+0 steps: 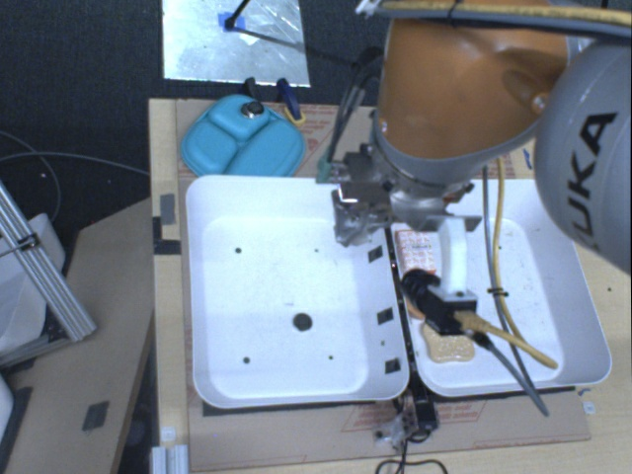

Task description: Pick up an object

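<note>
Packet (417, 250), red and white, lies in right bin (555, 286) beside gripper (352, 221), whose grip I cannot tell; centre over it before lowering.

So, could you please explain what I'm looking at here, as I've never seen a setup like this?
This is one photo from a camera fixed above a bench, looking down at a slant. The big grey and orange shape is a robot arm reaching in from the right. Its job is to pick up an object. Its end effector, the part that grasps, hangs low near the inner edge of the left bin. From here I cannot tell whether it holds anything. In the right bin lie a red and white packet and a tan biscuit-shaped thing. The left bin shows a small dark round spot. Behind the bins sits a blue container.
</note>
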`<state>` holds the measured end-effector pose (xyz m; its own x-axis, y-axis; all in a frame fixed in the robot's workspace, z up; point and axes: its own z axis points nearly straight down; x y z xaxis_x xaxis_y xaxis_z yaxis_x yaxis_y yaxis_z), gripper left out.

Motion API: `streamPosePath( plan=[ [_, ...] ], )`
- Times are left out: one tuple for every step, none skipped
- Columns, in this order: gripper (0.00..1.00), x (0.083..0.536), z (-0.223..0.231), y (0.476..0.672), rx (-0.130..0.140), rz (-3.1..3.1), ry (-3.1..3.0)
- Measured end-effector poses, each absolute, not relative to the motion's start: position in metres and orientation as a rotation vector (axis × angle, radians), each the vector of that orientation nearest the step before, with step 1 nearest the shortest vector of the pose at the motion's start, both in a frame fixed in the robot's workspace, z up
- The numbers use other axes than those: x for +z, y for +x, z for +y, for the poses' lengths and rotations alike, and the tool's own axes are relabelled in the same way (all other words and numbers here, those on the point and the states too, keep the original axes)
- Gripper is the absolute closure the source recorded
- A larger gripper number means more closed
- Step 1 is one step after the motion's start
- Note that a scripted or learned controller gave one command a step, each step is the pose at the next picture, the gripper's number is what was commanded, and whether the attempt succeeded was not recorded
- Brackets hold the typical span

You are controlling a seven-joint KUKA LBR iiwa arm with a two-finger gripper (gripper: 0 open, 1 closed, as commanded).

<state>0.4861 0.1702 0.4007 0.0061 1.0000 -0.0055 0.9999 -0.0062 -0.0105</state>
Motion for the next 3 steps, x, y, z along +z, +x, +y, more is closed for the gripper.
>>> streamPosePath(
  plan=[
    [1.0,0.419,0.174,0.487,-0.007,-2.228,-2.217],
    [1.0,0.43,0.174,0.488,-0.01,-2.232,-2.214],
    [1.0,0.388,0.126,0.489,0.002,-2.218,-2.226]
  ],
)
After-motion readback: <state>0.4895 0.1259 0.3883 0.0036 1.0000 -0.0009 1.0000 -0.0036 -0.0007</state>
